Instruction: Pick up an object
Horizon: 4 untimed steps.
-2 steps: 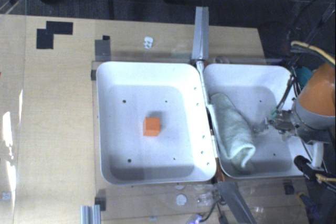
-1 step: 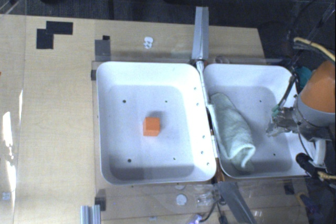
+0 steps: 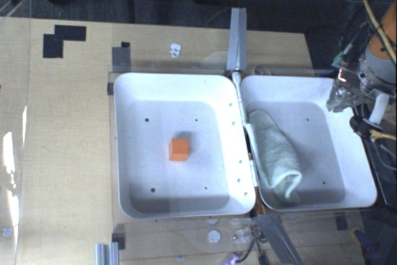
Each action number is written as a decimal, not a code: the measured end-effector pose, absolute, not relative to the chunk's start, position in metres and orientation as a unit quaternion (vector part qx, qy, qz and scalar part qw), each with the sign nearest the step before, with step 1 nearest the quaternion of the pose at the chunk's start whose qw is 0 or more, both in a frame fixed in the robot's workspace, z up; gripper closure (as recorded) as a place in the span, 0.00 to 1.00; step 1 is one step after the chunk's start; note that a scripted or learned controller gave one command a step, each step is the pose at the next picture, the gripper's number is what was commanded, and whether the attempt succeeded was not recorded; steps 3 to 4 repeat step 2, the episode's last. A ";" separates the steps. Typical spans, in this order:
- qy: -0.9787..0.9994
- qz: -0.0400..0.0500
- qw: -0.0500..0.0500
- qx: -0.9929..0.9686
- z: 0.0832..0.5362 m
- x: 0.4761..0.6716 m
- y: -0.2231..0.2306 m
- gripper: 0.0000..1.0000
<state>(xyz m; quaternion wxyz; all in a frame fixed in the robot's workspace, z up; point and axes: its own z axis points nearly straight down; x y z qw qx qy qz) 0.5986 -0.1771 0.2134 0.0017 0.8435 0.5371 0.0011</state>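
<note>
In the camera view, the orange cube (image 3: 179, 149) sits in the middle of the left bin (image 3: 133, 96). It looks light and stiff; grasp two opposite flat sides. The gripper (image 3: 341, 96) hovers over the right bin's (image 3: 366, 195) far edge; its state I cannot tell.

Arm: enters at the frame's right edge, grey, orange band (image 3: 379, 46) showing near the upper right.
Wrist: pointed down and leftward.
Gripper (image 3: 340, 101): hangs low at the arm's left end, its tip small and blurred.
</note>
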 end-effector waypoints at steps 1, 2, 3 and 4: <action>0.570 0.000 0.001 0.822 0.233 0.582 -0.183 1.00; 0.458 0.000 0.001 0.889 0.212 0.638 -0.155 1.00; 0.458 0.000 0.001 0.889 0.212 0.638 -0.155 1.00; 0.458 0.000 0.001 0.889 0.212 0.638 -0.155 1.00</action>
